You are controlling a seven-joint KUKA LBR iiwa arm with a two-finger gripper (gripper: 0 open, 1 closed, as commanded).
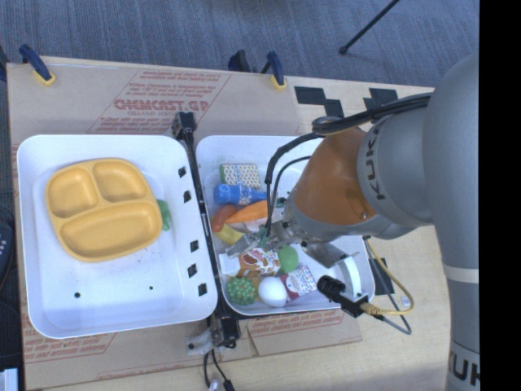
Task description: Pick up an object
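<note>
- Two shallow white bins sit side by side on the bench: the left bin [32, 300] and the right bin [244, 306], touching along a black divider.
- Nearest the camera, along the right bin's front edge, lie a bumpy green piece [239, 288], a white egg [273, 292] just beside it and a small red-and-white packet [302, 280] on the egg's other side.
- Just behind them lie a red-and-white printed pouch [259, 261] and a green ball [287, 258], close together.
- The gripper [269, 236] comes down into the middle of this pile, just above the pouch and the ball; its fingers are hidden among the objects and under the wrist, so I cannot tell whether they are apart or closed, or whether anything is between them.
- The arm [391, 177], grey with an orange band, covers the right half of that bin.
- Further back lie a yellow piece [229, 233], an orange carrot [240, 213], a blue bottle [238, 193] and, farthest, a green patterned box [239, 173].
- In the left bin a yellow divided plate [102, 208] rests toward the back, with a small green thing [165, 215] touching its right edge.
- Blue clamps [275, 68] hold the far edge of the bench.
</note>
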